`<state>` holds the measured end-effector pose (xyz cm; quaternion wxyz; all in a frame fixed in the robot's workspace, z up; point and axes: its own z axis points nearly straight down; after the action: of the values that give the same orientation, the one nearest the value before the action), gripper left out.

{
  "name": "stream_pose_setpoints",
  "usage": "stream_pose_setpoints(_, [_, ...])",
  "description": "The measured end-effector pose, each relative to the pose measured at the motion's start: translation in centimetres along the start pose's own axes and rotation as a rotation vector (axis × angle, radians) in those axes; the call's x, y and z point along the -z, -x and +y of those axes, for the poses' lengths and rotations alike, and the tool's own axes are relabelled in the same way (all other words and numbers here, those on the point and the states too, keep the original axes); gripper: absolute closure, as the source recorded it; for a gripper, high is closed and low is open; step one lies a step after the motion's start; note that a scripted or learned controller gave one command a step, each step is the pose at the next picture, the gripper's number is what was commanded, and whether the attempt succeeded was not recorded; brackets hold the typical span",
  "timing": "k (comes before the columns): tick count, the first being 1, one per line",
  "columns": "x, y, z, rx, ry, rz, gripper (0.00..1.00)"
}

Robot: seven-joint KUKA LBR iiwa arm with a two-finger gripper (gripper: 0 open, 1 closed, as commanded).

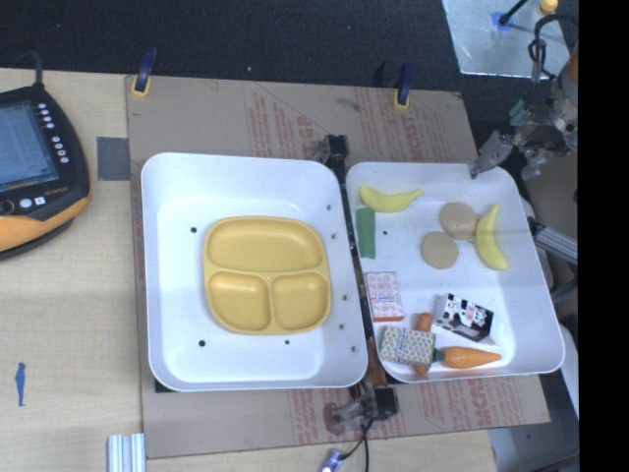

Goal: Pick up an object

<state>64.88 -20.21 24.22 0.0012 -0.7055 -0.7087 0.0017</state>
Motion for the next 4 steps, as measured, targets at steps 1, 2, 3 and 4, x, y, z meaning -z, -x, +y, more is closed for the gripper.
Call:
stream_pose_setpoints(1, [-11.4, -0.1, -1.4, 0.002, -0.002, 0.000, 0.00])
stream_pose_setpoints(2, [-14.3, 1.0, -3.7, 0.005, 0.017, -0.007, 0.00])
stream_pose_setpoints(3, [-15.0, -0.1, 0.8, -0.001, 0.002, 0.002, 0.00])
stream_pose_setpoints(4, [-15.1, -6.3, -5.2, 0.003, -0.001, 0.000, 0.00])
